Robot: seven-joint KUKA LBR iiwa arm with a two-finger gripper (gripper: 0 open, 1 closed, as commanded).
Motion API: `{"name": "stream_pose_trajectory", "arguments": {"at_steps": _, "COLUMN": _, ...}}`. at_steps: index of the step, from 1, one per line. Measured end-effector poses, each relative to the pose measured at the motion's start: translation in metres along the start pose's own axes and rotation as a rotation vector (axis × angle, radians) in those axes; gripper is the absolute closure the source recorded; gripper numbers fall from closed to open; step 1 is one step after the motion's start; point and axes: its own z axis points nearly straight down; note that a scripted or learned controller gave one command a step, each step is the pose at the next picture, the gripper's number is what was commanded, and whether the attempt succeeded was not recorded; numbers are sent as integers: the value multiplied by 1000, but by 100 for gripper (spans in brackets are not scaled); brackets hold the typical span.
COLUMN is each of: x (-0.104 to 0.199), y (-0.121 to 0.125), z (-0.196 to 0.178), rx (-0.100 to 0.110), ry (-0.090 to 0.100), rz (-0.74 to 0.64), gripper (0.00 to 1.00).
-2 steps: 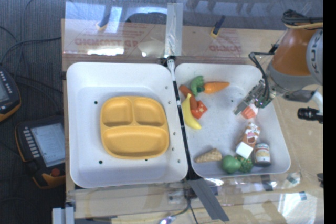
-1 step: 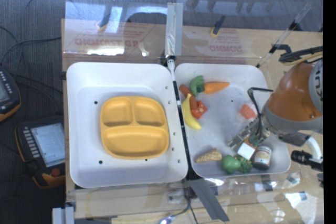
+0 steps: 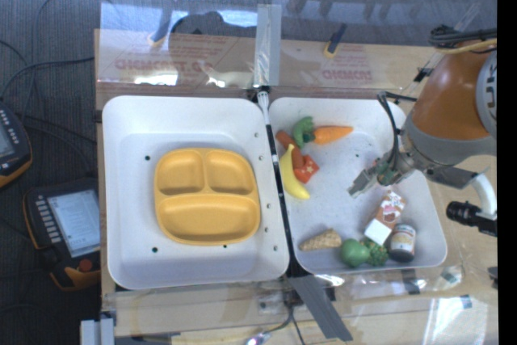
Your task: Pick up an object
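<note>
My gripper (image 3: 369, 176) hangs low over the right bin (image 3: 339, 206), in its middle-right part, above bare white floor. Nothing shows between its fingers. An orange carrot with a green top (image 3: 323, 133) lies at the bin's far left. A yellow banana (image 3: 291, 176) and a red pepper (image 3: 304, 166) lie along the left wall. Near the front sit a piece of bread (image 3: 322, 240), green broccoli (image 3: 358, 253), a small jar (image 3: 401, 241) and a white and red packet (image 3: 386, 216), just below the gripper.
The left bin (image 3: 129, 133) holds a yellow divided plate (image 3: 208, 195). The arm's orange band (image 3: 456, 97) rises over the right bin's far right corner. Clear plastic sheeting lies behind both bins. Devices and cables sit on the floor to the left.
</note>
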Motion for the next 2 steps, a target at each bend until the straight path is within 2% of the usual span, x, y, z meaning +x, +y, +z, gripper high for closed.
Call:
{"name": "stream_pose_trajectory", "arguments": {"at_steps": 1, "x": -45, "y": 28, "z": 103, "rx": -9, "ry": -8, "rz": 62, "gripper": 100}}
{"name": "stream_pose_trajectory", "arguments": {"at_steps": 2, "x": -45, "y": 29, "z": 104, "rx": -12, "ry": -11, "rz": 61, "gripper": 0}}
